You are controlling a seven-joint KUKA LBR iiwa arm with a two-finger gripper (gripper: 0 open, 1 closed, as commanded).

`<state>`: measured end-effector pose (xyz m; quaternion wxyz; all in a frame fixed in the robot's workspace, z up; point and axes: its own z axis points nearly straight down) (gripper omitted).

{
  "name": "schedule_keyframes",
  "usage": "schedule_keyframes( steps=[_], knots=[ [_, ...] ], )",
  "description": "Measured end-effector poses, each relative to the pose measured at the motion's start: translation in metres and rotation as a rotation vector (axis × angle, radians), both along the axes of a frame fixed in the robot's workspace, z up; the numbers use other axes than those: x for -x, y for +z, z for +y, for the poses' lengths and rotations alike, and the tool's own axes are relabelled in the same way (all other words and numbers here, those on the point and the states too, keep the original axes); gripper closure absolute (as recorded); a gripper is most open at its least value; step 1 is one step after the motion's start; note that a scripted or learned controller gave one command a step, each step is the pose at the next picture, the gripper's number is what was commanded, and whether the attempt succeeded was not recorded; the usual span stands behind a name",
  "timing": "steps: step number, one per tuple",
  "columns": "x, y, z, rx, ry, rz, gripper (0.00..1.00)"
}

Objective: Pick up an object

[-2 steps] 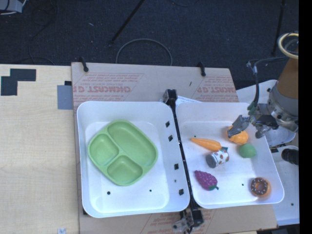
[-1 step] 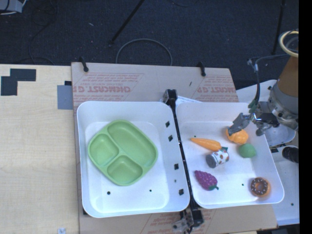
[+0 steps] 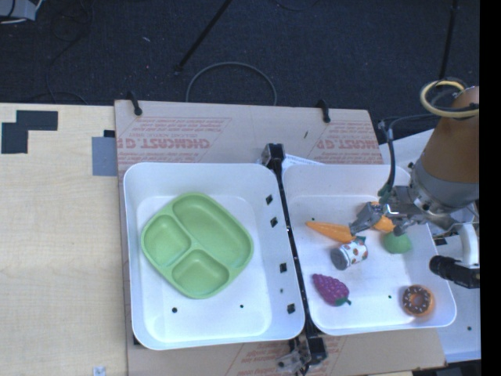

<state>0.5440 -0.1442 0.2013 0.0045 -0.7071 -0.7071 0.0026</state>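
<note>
Two shallow white bins sit side by side on the tabletop, resting on a sheet of cardboard. The left bin carries a green divided plate with three compartments, lying flat near its middle. The right bin carries several small toys: an orange carrot lying pointed toward the left, a small white can-like piece just below it, a bunch of purple grapes nearer the front, a green round thing toward the right wall, and a brown doughnut in the front right corner. The arm reaches in from the right, its orange band above the wrist. Its pincer hangs low over the right bin, between the carrot's thick end and the green round thing, with a small orange piece right against it. Whether the pincer is wide, narrow or closed on anything, I cannot tell.
</note>
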Motion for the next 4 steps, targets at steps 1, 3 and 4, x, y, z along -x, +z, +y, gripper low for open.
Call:
schedule_keyframes(
  steps=[1, 3, 4],
  knots=[
    [0.011, -0.055, -0.004, 0.0, -0.001, 0.0, 0.0],
    [0.011, -0.096, -0.004, 0.001, -0.006, -0.005, 1.0],
    [0.01, -0.052, -0.011, 0.003, -0.007, -0.011, 1.0]
  ],
)
